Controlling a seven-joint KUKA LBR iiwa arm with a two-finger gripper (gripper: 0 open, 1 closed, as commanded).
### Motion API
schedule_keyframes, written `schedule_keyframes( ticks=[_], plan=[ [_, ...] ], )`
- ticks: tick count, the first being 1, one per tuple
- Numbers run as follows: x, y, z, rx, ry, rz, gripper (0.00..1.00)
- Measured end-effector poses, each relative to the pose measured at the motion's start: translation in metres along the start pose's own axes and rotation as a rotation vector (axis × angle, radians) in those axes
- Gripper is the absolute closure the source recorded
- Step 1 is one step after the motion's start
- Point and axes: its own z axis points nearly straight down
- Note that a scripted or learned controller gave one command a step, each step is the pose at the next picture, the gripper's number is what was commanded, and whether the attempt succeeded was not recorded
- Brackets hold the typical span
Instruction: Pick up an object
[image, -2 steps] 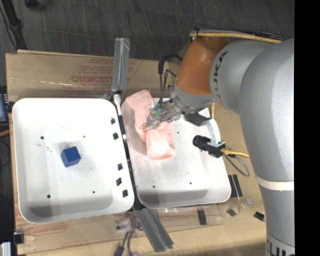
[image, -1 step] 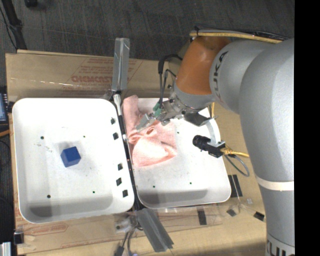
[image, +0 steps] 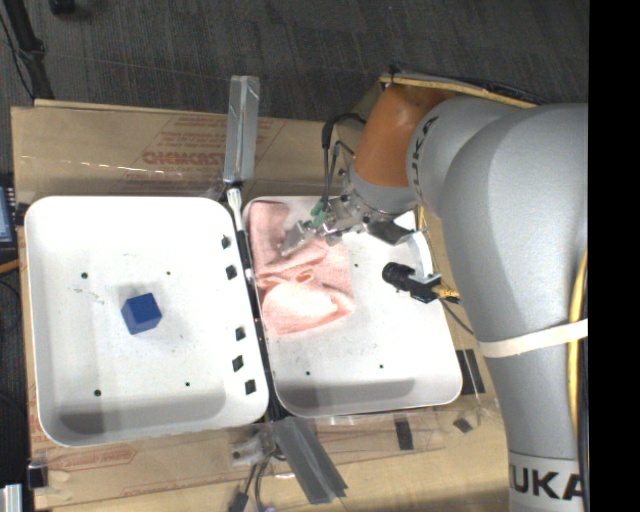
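So, tool over the pink cloth
Right bin; can't tell if it's open or gripping. Blue cube sits in the left bin.

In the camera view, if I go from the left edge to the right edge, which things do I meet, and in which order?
left bin → blue cube → pink cloth → right bin → grey arm
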Motion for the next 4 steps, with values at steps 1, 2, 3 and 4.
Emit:
schedule_keyframes(
  ticks=[1,2,3,4],
  plan=[
    [0.003,-0.063,0.027,-0.002,0.001,-0.076,0.0],
    [0.003,-0.062,0.016,-0.003,0.001,-0.081,1.0],
    [0.003,-0.062,0.016,-0.003,0.001,-0.081,0.0],
    [0.021,-0.036,0.027,-0.003,-0.001,-0.092,0.0]
  ],
)
